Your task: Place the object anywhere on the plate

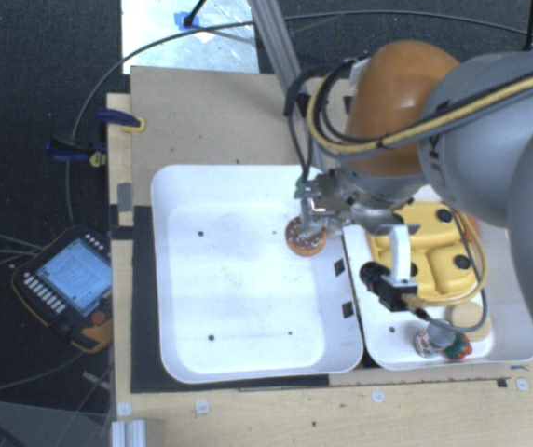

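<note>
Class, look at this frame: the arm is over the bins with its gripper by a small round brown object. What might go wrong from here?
1. The gripper sits right over the brown object, whose grasp can't be confirmed, so it may stay behind or drop.
2. That object lies near the left bin's right wall, by the divide; a finger might catch the wall.
3. The right bin is crowded with a yellow toy and small items, which a swing could knock.

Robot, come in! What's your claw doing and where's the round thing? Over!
Gripper low at left bin's right edge, right over round brown object. Fingers unclear. Yellow toy in right bin, out of the way.
</note>
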You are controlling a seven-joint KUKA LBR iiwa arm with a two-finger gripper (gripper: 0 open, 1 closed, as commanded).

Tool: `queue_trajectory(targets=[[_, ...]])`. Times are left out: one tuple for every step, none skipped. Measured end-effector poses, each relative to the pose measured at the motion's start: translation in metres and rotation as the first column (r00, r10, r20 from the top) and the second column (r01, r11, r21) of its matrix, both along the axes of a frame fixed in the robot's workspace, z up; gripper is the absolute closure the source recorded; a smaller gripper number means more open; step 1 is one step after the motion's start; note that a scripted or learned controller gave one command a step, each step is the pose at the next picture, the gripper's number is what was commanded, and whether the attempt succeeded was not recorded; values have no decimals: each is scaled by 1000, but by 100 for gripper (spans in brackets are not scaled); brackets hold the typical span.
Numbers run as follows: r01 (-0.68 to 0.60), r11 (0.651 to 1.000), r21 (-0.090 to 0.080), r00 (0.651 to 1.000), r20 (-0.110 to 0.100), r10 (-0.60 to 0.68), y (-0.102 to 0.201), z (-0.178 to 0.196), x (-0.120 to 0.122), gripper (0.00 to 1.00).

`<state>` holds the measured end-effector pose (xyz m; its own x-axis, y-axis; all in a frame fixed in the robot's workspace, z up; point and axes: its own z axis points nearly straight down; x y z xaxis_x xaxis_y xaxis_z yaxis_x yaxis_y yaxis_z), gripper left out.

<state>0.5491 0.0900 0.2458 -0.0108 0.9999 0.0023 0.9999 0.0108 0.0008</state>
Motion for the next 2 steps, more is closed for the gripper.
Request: queue_trajectory(targets=[[1,1000,-1,1000,0,-1,45,-20,12,100],[6,1000,-2,1000,0,-6,42,-19,12,0]])
